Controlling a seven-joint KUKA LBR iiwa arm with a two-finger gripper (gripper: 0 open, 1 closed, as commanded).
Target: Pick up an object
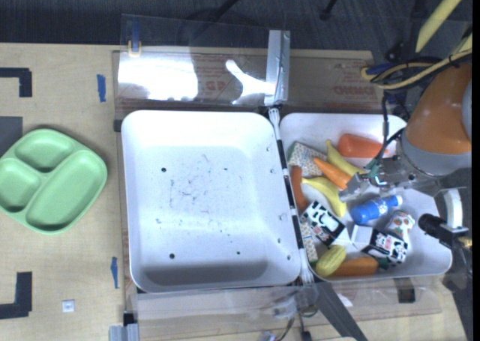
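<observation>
Camera view: a grey arm with an orange band reaches in from the right over the right bin [431,261], its claw [369,180] low among a heap of toy food and small packages. Whether the claw is released or clenched cannot be told here; dark cabling and the metal of the wrist hide the tips, and nothing can be seen gripped in it.

The likeliest target is the blue bottle [373,210], which lies on its side just to the near side of the claw, very close and perhaps touching. Its long axis runs roughly left to right with a slight tilt, the white cap toward the right. A yellow banana [339,158] lies just to the far left of the claw, its length slanting from far left to near right, with an orange carrot [331,169] alongside it. An orange piece [360,145] sits farther back, near the bin's far wall.

The coming move appears to turn on a short shift toward the near side to centre on the bottle, closing across its narrow width. Crowding is the risk: a black-and-white carton [322,222] and another patterned pack [391,245] press in close.

The left bin [202,182] sits alongside, and a green tray [49,180] rests on the tabletop [60,92] at far left.
</observation>
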